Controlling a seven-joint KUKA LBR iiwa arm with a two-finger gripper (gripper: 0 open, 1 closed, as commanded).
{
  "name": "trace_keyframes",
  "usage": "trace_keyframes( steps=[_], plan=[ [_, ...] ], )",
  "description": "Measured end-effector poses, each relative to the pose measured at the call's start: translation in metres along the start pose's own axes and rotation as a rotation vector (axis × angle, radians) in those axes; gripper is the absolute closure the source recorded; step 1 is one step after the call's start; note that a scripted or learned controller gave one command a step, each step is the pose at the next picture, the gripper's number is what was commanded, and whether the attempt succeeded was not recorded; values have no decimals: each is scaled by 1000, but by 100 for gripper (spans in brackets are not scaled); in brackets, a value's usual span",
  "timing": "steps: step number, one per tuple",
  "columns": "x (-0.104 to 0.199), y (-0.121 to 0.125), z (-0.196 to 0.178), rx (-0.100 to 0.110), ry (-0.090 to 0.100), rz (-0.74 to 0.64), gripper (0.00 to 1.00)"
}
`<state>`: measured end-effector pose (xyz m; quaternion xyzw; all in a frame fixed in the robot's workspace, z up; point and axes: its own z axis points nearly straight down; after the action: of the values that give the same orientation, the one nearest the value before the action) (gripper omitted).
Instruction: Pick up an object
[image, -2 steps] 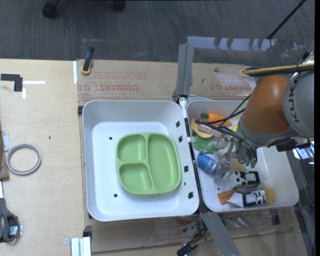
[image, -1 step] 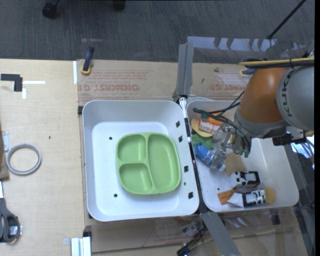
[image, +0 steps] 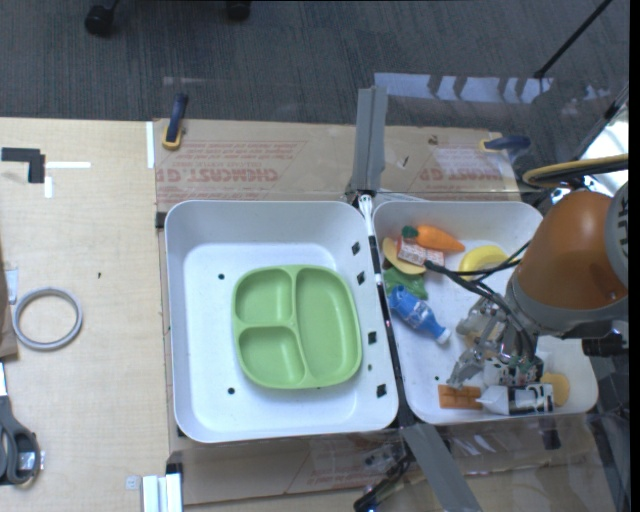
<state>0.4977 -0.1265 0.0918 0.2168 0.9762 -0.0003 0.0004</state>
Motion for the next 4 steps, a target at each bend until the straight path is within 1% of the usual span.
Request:
trace_keyframes(
  steps=[1,2,3,4],
  plan=[
    [-33,52,0,0,-1,141,0],
    [-117,60,4,11,33,43,0],
    [-162,-25,-1,0,-4,45,0],
    [-126,40,-1,0,-1,191,0]
  ],
)
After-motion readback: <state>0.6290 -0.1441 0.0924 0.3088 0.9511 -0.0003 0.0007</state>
